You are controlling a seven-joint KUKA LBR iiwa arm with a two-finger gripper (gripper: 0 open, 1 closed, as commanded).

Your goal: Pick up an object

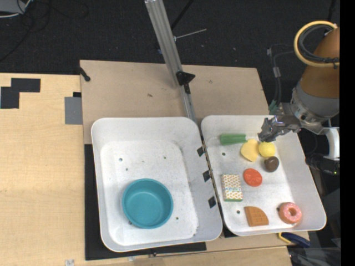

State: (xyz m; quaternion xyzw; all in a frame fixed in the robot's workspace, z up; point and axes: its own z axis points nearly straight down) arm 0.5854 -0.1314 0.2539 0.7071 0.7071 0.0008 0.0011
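Note:
My gripper (267,133) hangs over the upper right part of the right bin (310,204), just above a yellow ball (267,149) and a yellow wedge-shaped piece (249,150). To its left lies a green cylinder (232,139). Below are a dark brown ball (270,163), a red round object (252,177), a patterned rectangular block (232,187), an orange-brown toast-like piece (255,216) and a pink donut (290,213). Nothing shows between the fingers.
The left bin (111,137) holds a teal bowl (147,203). A metal rail (166,37) slants down from the top to the gap between the bins. The wooden bench lies to the left.

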